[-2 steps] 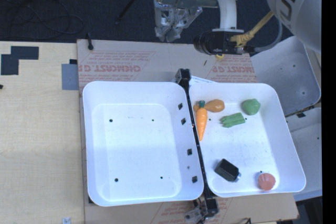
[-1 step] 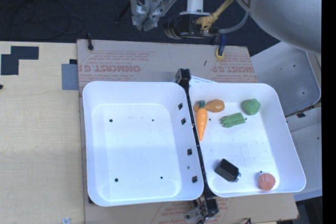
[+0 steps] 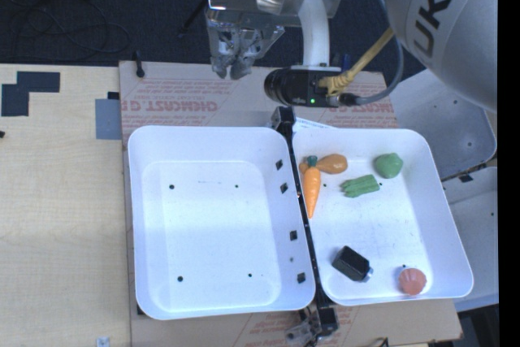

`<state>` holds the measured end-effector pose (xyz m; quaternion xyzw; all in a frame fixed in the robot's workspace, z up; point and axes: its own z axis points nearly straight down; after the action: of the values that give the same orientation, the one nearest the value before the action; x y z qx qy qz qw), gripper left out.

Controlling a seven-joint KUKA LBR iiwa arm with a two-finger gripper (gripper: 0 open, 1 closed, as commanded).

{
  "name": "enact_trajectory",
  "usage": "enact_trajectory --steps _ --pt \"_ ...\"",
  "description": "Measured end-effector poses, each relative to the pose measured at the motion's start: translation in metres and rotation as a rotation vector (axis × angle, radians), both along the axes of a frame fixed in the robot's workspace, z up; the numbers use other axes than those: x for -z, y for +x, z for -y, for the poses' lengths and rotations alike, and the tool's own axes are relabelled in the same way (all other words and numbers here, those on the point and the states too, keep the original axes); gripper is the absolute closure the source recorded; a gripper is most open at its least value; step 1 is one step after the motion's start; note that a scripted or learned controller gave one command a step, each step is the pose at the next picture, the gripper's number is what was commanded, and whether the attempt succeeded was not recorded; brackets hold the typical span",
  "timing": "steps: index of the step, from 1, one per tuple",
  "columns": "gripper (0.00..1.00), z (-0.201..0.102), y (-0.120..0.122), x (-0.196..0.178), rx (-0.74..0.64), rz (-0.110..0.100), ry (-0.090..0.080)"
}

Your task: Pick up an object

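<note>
My gripper [image 3: 236,66] hangs high above the back edge of the left bin [image 3: 146,144], over the cardboard, with nothing between its fingers, which stand close together. In the right bin [image 3: 443,199] lie an orange carrot [image 3: 311,184], an orange-brown oval piece [image 3: 332,164], a long green vegetable [image 3: 360,186], a round green piece [image 3: 388,165], a black block [image 3: 352,263] and a pink-red round fruit [image 3: 412,281].
A black divider [image 3: 296,199] joins the two bins. Cardboard [image 3: 187,97] lies under and behind the bins. The wooden bench [image 3: 57,215] spreads to the left, with dark patches on it. The arm's grey body [image 3: 443,8] looms at upper right.
</note>
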<state>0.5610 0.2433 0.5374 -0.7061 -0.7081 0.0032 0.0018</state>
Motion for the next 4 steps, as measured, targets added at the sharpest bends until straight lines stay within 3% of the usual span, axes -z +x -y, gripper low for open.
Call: enact_trajectory --steps 1,2,4 --pt "1.00 0.000 0.049 0.001 0.004 0.004 0.000" --pt "1.00 0.000 -0.034 0.000 -0.001 -0.001 0.000" --pt "1.00 -0.001 0.032 0.013 0.004 0.004 0.000"
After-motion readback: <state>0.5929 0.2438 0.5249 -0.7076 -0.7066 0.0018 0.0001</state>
